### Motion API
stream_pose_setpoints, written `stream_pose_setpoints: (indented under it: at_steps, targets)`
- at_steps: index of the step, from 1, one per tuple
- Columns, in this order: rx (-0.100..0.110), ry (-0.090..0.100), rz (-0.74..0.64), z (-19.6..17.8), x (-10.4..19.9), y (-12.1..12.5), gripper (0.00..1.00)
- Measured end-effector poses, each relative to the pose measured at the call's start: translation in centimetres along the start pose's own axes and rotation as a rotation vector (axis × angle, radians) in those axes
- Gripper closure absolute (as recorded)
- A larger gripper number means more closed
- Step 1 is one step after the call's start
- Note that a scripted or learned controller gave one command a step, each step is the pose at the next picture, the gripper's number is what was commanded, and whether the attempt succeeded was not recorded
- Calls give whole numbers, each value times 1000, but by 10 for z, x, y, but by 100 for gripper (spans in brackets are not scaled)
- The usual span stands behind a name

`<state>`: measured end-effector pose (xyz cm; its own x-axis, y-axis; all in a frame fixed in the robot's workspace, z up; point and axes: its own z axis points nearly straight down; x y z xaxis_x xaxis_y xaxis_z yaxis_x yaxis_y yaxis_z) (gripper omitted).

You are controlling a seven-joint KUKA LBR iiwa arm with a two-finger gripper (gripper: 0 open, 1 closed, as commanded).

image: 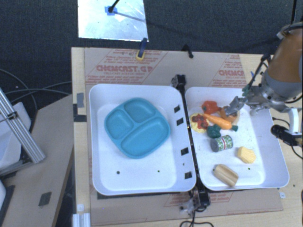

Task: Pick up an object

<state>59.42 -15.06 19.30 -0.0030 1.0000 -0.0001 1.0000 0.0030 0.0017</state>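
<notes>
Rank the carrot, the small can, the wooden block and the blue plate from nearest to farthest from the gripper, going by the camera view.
1. Carrot: just below the gripper, in the right bin.
2. Small can: further down the same bin, lying on its side.
3. Wooden block: near that bin's front edge.
4. Blue plate: across the divider, in the left bin.

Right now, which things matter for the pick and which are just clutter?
In play: gripper; right bin items: carrot, small can, yellow block, wooden cylinder, green piece.

Lying about: blue divided plate in left bin; metal sheet.
</notes>
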Motion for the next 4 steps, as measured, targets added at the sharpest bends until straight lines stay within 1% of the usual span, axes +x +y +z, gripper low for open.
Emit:
stream_pose_setpoints:
  at_steps: [1, 2, 3, 4]
  targets:
    - [8, 2, 4, 50, 5, -63, 0]
    - [-2, -1, 1, 89, 31, -65, 0]
    - [23, -3, -2, 108, 66, 30, 0]
    - [4, -2, 4, 73, -2, 55, 0]
